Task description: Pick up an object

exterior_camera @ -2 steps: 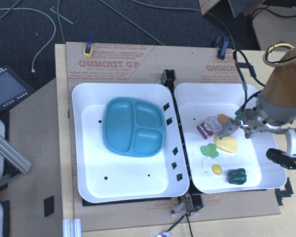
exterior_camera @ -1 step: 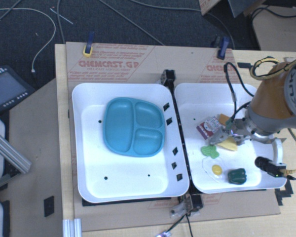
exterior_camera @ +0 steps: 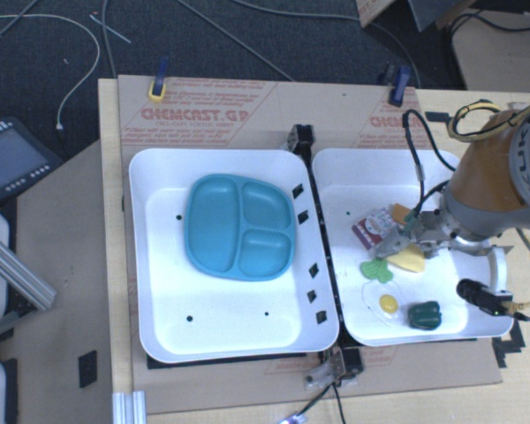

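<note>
The right bin [exterior_camera: 442, 170] holds several small objects. A red and white packet [exterior_camera: 368, 230] lies beside an orange piece [exterior_camera: 399, 212]. Lower down are a yellow wedge [exterior_camera: 410, 261], a light green item [exterior_camera: 377, 271], a small yellow ball [exterior_camera: 388, 305] and a dark green pepper [exterior_camera: 424, 314]. My gripper [exterior_camera: 397, 242] reaches in from the right and hangs low over the middle of this bin, between the packet and the yellow wedge, partly covering both. Whether it touches either one I cannot tell.
The left bin [exterior_camera: 159, 237] carries a blue divided plate [exterior_camera: 241, 226]. Black clips [exterior_camera: 301, 137] join the two bins along the centre divider. Cables [exterior_camera: 413, 153] trail from the arm over the right bin's far edge. A black part [exterior_camera: 479, 296] juts over the right bin's near right corner.
</note>
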Robot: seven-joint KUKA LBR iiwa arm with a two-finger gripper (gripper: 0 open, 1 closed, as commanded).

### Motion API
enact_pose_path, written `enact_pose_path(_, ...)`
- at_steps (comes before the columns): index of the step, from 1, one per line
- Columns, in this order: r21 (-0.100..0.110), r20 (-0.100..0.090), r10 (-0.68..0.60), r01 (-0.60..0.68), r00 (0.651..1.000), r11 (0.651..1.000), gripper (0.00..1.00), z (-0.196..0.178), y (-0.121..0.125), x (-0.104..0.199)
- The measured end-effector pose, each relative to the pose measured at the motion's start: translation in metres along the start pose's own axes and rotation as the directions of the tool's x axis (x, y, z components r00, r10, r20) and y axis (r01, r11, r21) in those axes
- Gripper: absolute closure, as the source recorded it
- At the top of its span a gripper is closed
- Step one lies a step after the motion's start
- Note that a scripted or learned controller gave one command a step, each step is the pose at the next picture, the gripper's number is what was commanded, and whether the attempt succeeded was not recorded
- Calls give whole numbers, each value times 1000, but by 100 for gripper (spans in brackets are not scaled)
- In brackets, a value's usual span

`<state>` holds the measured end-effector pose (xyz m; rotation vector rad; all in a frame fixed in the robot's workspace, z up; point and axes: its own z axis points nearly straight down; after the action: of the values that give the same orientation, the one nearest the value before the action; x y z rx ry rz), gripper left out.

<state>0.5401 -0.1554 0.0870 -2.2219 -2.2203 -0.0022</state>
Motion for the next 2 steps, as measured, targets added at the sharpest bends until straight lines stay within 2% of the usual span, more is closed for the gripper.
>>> enact_pose_path(1, -9, -1, -1, 1, 1000, 1000, 100, -14, 3, 1)
enact_pose_path(2, -6, 3, -3, 3, 1000, 1000, 100, -65, 15, 2)
